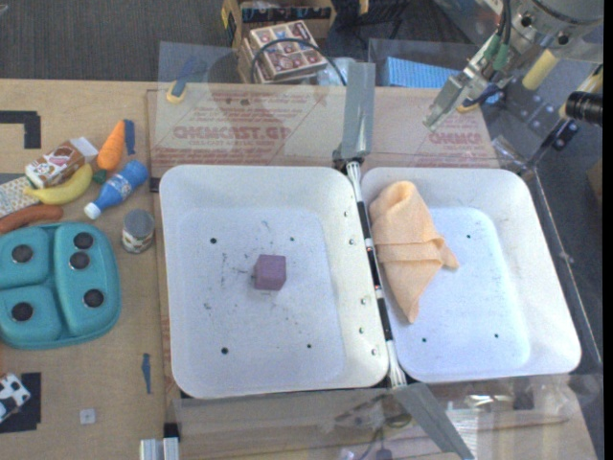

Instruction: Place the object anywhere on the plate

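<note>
Camera view: faint red "CHEMCAST GP" lettering [233, 132] behind the bins, pincer [448, 103] raised, empty, grip state unclear

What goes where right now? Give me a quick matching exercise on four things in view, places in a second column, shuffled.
Things:
1. small purple cube
2. crumpled orange cloth
3. yellow toy banana
4. robot's hand

Places:
A. on the bench left of both bins
B. raised beyond the right bin's far edge
C. middle of the left white bin
D. left part of the right white bin

Pairs: 1-C, 2-D, 3-A, 4-B
</note>
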Robot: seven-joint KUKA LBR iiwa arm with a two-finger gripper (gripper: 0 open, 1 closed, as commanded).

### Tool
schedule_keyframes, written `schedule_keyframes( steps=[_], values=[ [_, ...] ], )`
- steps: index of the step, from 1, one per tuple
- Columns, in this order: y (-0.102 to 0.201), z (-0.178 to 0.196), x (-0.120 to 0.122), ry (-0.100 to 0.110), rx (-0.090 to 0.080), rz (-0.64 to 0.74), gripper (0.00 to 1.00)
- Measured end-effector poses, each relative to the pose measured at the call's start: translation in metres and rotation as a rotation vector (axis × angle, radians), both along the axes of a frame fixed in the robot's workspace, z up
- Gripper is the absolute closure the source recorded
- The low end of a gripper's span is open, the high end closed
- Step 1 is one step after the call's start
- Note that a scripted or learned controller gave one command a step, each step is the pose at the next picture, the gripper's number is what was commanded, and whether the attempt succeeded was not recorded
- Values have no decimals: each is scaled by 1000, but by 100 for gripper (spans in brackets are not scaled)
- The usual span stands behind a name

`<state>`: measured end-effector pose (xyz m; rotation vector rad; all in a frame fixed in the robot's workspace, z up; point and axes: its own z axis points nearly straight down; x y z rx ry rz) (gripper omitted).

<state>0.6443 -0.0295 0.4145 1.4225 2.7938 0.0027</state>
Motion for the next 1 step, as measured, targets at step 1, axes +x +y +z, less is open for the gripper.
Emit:
schedule_keyframes(
  steps=[1],
  values=[
    [99,23,23,-2,-1,301,0]
  ],
)
